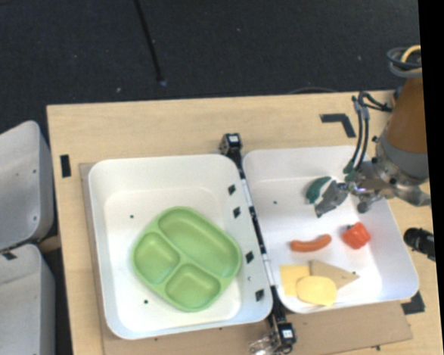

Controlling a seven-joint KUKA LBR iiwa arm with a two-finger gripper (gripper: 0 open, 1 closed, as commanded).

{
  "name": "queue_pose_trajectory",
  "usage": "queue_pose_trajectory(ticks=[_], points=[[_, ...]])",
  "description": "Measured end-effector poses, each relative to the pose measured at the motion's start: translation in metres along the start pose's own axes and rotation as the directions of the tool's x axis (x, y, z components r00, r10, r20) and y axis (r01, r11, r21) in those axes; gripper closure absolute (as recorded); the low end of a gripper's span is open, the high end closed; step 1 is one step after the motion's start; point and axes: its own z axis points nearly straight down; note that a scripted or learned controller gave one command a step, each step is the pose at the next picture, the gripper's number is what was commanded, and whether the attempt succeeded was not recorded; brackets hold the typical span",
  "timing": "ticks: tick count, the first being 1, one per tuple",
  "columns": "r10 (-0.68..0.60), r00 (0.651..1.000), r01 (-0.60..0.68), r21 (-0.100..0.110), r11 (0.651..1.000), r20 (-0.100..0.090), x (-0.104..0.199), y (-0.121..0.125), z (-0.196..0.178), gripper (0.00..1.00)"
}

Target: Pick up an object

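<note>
A robot arm (405, 133) reaches into the right-hand bin (282, 169) of a two-bin bench, its gripper (345, 196) low over the white floor with nothing seen between its fingers; whether they stand wide or narrow cannot be told from this angle. A small teal object (317, 188) lies just beside the gripper, on its far side from the arm, and looks the likeliest target. Nearer the camera than the gripper sit a red pepper-like toy (356, 236) and an orange sausage-shaped piece (311, 243). Further toward the bin's front edge lie a tan wedge (335, 272), a pale yellow slab (291, 278) and a rounder yellow piece (316, 289), touching or overlapping one another. The left-hand bin (103, 219), well apart from the gripper, holds a green divided plate (185, 257). By the look of things the arm is at the approach stage: no object is yet lifted. The next move calls for settling the fingers squarely around the chosen item, closing firmly and raising it; a glancing contact could simply nudge the teal piece aside.
</note>
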Motion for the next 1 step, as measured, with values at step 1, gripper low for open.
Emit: queue_pose_trajectory(ticks=[1], points=[[0.002, 1.0, -0.002, 0.004, 1.0, 0.0, 0.0076, 0.0059, 0.052, 0.0]])
